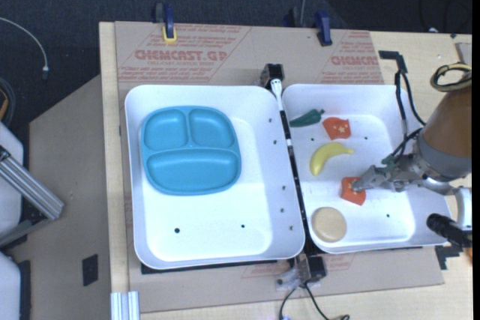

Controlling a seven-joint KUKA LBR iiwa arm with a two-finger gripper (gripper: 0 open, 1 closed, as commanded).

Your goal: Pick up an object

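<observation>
Nearest the camera, a round tan disc [328, 223] is sitting in the front-left corner of the right bin [390, 225]. Just behind it, the gripper [364, 183] is reaching in from the right w/ its tip touching a red piece [352, 191]; can't tell if the piece is actually between the fingers or how wide they're standing. Behind that, a banana [328, 157] is lying apart from the gripper, then a second red piece [337, 128] & a green pepper [307, 118] farther back. Left bin [225, 236] is holding a blue divided plate [192, 150]. Both bins are sitting on the counter [225, 49].
</observation>
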